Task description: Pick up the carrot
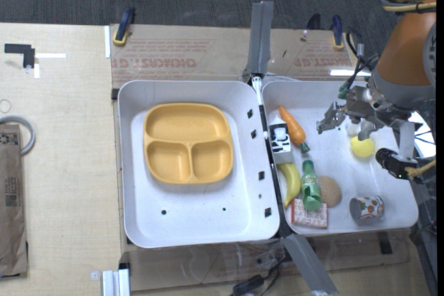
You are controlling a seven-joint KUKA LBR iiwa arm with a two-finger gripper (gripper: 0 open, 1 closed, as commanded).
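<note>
The carrot (293, 125) lies slantwise in the right bin (388, 218), near that bin's left wall and toward its far end, its thicker end pointing down toward a small black-and-white box (279, 138) just beside it. Nothing rests on top of it. The gripper (345, 116) hangs over the same bin, well to the right of the carrot and just beside a yellow lemon-like fruit (362, 147). It has hold of nothing. The fingertips are small and dark against the bin floor, so how far apart they stand cannot be told.

The step in hand appears to be the approach: the arm is over the correct bin but not yet above the target. The next move calls for a shift leftward until the gripper sits over the carrot's middle, with the wrist turned so the fingers close across its narrow width rather than along its length, then a descent. The box and the bin wall close by leave little room on that side.
</note>
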